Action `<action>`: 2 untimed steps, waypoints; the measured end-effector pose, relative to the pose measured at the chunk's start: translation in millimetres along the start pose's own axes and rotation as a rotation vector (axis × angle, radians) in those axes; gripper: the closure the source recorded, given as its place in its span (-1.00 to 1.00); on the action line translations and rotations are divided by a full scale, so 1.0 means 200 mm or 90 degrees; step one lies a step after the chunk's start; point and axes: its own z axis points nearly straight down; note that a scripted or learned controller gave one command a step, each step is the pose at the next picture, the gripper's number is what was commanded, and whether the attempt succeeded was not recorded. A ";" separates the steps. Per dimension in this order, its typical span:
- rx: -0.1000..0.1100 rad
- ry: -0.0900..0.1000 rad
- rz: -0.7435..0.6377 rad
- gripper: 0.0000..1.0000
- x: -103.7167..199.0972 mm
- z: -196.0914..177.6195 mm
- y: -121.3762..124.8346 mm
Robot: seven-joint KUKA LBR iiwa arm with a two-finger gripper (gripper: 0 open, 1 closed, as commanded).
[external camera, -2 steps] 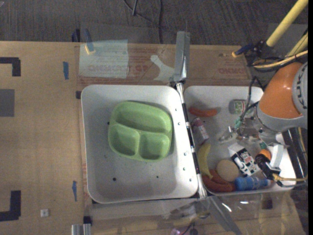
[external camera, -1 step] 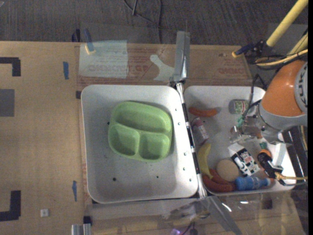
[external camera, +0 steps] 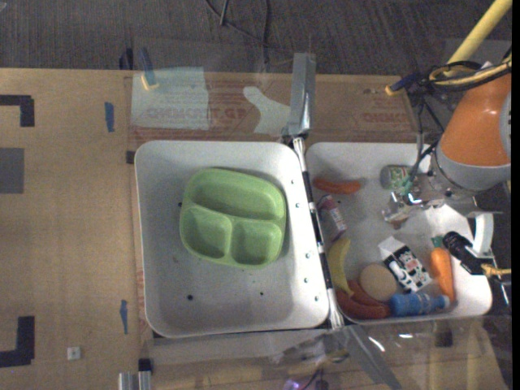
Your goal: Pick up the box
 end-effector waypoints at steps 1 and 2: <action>0.001 -0.001 0.264 1.00 -0.24 -0.29 -0.06; 0.001 -0.001 0.312 1.00 -0.38 -0.63 0.46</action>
